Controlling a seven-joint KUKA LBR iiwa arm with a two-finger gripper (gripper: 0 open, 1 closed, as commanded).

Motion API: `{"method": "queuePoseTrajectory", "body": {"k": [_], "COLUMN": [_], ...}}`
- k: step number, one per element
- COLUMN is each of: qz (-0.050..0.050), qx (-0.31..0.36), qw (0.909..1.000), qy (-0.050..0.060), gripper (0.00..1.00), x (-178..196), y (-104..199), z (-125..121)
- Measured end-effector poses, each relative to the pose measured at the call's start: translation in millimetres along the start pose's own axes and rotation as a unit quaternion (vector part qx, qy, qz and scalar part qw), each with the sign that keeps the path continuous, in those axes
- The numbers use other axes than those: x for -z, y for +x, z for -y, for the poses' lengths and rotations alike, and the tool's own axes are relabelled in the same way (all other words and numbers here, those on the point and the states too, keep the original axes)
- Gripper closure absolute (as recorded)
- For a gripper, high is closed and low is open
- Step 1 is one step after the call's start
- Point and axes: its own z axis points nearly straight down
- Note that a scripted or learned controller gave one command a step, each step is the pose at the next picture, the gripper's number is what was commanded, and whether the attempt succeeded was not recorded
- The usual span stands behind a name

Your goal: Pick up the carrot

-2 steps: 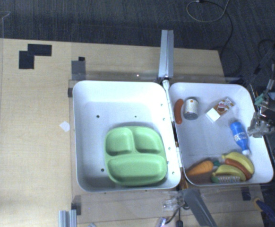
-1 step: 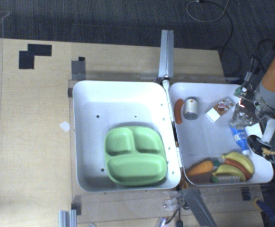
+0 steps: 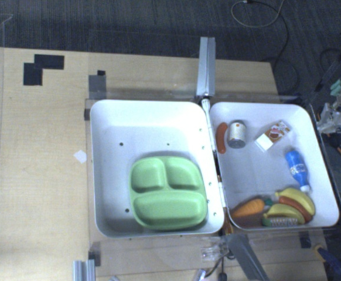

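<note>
Left bin (image 3: 109,157): a green divided plate (image 3: 168,192) lies toward its near side. Right bin (image 3: 328,180): along its left wall, a red sausage (image 3: 221,137) beside a metal can (image 3: 237,134); a small carton (image 3: 273,134) and a blue bottle (image 3: 296,167) farther right. The carrot (image 3: 248,207) lies at the near-left corner, its long axis running roughly left to right, its right end touching a pile of bananas (image 3: 290,206). I cannot tell my gripper's state. Judged from the carrot's lie, I should close across its short width, approaching at its free left end.
</note>
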Motion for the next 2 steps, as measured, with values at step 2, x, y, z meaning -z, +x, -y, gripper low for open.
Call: {"method": "queuePoseTrajectory", "body": {"k": [2], "qz": [-0.001], "qx": [0.383], "qw": [0.9239], "qy": [-0.001], "gripper": [1.0], "x": [-89], "y": [-19], "z": [47]}}
